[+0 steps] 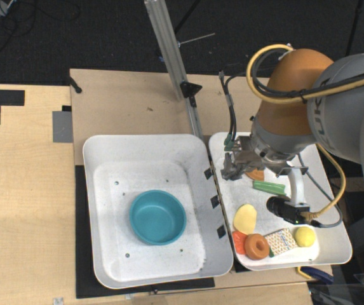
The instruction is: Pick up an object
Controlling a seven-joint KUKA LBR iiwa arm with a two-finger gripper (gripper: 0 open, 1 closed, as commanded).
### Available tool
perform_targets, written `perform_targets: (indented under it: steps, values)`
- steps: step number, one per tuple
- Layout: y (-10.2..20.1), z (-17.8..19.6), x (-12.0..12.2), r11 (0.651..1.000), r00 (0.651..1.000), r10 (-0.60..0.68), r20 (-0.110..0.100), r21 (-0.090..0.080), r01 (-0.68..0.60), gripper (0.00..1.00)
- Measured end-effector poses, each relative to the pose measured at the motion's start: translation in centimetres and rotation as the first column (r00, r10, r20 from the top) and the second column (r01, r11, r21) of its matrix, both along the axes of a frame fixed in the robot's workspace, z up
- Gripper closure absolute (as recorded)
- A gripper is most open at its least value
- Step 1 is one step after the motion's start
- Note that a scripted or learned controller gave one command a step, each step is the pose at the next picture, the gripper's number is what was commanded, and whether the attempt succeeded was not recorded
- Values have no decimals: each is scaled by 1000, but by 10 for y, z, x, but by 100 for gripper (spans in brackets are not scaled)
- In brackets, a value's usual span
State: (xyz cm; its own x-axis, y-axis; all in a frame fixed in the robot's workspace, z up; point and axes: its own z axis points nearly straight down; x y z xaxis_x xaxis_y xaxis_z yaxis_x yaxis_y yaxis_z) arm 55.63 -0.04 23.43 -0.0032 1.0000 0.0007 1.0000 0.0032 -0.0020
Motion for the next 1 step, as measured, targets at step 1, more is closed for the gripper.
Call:
perform_targets:
  steps: [1]
  values:
    - [40, 1, 11, 1000, 1000, -1, 1, 0, 1, 100]
